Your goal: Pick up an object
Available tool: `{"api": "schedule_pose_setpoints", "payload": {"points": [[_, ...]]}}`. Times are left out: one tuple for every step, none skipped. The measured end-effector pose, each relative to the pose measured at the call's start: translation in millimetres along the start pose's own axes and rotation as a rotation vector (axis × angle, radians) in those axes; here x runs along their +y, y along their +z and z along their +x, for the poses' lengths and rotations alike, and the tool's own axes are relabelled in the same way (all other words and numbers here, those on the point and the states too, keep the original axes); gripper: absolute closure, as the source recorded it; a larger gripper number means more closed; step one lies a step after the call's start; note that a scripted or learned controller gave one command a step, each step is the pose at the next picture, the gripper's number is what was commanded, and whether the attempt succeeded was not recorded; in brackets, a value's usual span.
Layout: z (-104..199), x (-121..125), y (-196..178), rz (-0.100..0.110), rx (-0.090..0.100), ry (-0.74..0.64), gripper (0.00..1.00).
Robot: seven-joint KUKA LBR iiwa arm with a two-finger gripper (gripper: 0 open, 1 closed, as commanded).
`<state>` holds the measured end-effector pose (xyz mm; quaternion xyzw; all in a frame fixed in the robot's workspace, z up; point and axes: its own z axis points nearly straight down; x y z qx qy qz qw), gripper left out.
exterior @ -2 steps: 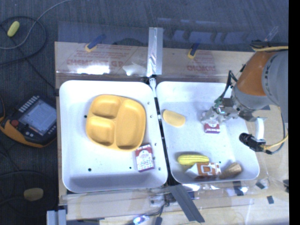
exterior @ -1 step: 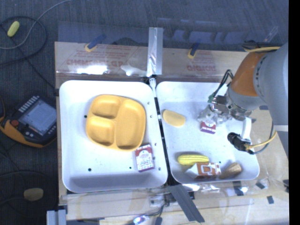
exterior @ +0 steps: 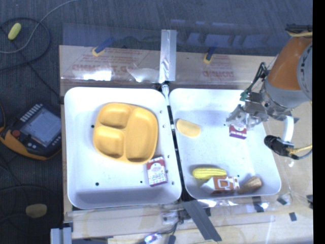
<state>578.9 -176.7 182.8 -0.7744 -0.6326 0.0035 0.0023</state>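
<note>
One grey arm (exterior: pixel 292 78) reaches from the right, its gripper (exterior: pixel 238 123) low over the right bin (exterior: pixel 254 151), jaws clamped on a small red-and-white packet (exterior: pixel 237 131).

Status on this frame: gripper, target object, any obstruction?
Gripper over the right bin, far side. Small red-and-white packet directly under it; grasp not confirmed. Nothing crowding it; corn cob and yellow piece lie apart.

left bin (exterior: pixel 76 136): tray (exterior: pixel 126 131), box (exterior: pixel 156 171) | right bin (exterior: pixel 264 159): corn (exterior: pixel 208 173), carton (exterior: pixel 226 184)
</note>
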Motion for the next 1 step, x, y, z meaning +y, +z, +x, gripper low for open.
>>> {"api": "schedule_pose_setpoints", "payload": {"points": [[47.9, 28.2, -9.3, 0.0, -0.002, -0.119, 1.0]]}}
